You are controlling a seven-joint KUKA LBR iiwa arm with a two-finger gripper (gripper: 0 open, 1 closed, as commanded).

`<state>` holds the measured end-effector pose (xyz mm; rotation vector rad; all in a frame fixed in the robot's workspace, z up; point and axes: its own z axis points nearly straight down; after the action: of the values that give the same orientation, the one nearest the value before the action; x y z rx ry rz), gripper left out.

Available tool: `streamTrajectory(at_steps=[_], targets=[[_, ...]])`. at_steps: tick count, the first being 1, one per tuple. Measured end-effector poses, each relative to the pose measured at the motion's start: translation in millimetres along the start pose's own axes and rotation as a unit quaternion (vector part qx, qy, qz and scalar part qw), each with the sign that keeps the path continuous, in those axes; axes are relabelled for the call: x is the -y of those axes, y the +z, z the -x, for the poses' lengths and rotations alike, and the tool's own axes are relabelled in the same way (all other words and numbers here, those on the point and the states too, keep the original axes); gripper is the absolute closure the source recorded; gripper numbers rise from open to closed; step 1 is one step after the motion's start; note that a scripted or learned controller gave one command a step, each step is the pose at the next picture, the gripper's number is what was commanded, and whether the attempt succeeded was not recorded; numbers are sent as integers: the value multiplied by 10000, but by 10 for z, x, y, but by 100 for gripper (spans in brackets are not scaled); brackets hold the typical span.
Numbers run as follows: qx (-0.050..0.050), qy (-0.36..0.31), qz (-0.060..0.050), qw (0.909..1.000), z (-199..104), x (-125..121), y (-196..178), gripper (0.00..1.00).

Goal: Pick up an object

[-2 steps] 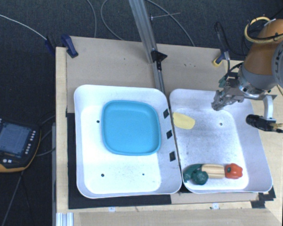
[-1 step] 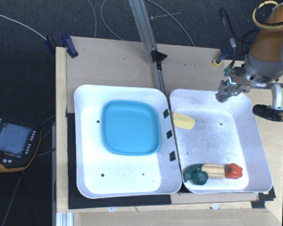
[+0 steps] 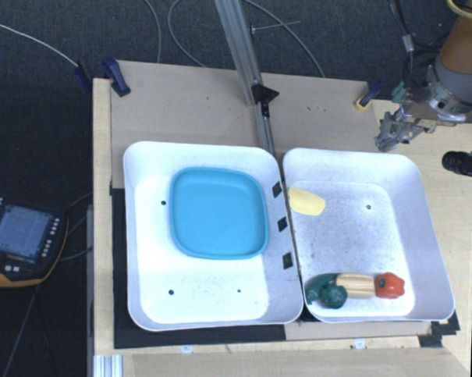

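The right bin [image 3: 422,223] holds a pale yellow piece [image 3: 306,202] near its far left wall. Along its near edge lie a dark green object [image 3: 327,292], a tan cylinder [image 3: 356,285] and a red object [image 3: 389,285], side by side and touching. A blue plate [image 3: 218,213] rests in the left bin [image 3: 144,242]. My gripper [image 3: 390,138] hangs beyond the far right corner of the right bin, above the wooden bench, away from all the objects. Nothing shows between its fingers.
A metal pole [image 3: 246,51] slants down to the gap between the bins. Blue clamps [image 3: 114,77] sit at the bench's far corners. A handheld pendant [image 3: 19,238] lies on the floor at the left, with cables across the dark carpet.
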<state>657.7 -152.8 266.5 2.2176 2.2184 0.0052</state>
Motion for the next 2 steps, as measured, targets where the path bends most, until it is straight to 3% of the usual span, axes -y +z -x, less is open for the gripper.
streamTrajectory(at_steps=[2], targets=[[-10,-15,-27,10000,-863,286,183,100]])
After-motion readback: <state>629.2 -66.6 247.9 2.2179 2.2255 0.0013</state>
